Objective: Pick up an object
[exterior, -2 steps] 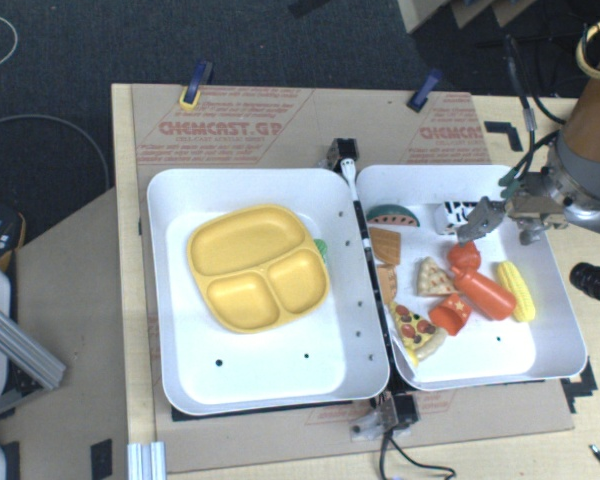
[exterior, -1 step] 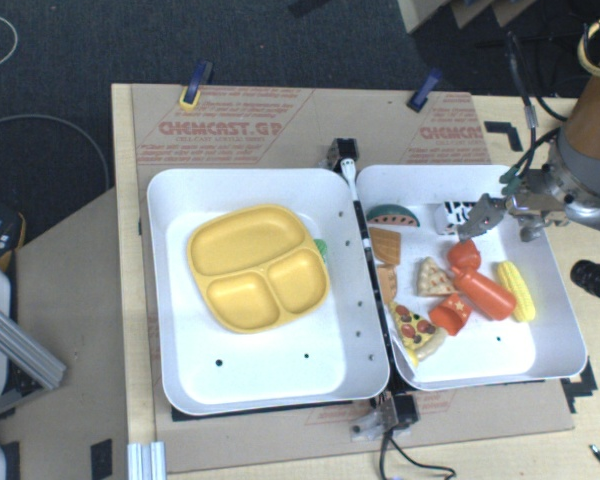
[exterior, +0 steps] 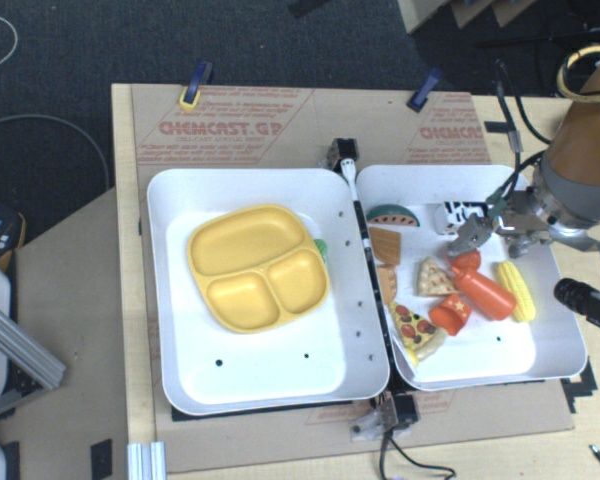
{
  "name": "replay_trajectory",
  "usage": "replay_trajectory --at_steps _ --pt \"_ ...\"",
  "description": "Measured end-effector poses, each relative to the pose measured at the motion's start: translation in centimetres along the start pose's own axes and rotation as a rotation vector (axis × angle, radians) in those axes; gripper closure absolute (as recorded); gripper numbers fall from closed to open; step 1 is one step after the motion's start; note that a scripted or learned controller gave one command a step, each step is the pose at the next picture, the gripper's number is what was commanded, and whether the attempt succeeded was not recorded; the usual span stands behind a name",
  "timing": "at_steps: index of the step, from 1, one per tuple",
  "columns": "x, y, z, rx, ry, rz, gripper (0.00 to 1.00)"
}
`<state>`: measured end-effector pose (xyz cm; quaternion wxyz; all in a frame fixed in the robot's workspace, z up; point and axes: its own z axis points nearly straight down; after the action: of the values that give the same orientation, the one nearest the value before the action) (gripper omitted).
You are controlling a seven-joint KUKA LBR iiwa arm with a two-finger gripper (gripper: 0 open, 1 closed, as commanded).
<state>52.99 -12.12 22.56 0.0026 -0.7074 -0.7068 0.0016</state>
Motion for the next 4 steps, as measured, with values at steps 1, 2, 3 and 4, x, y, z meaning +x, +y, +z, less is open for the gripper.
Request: replay_trajectory --at_steps 1,2,3,4 --pt "0.3 -0.9 6.0 0.003 0.001 0.000 0.00" --pt "0.6 -1.2 12.3 0.002 0.001 0.000 0.00" --pt "0.7 -1.2 14.2 -0.001 0.001 0.000 0.00" --pt "0.7 -1.1 13.1 -0.006 0.000 0.002 1.00"
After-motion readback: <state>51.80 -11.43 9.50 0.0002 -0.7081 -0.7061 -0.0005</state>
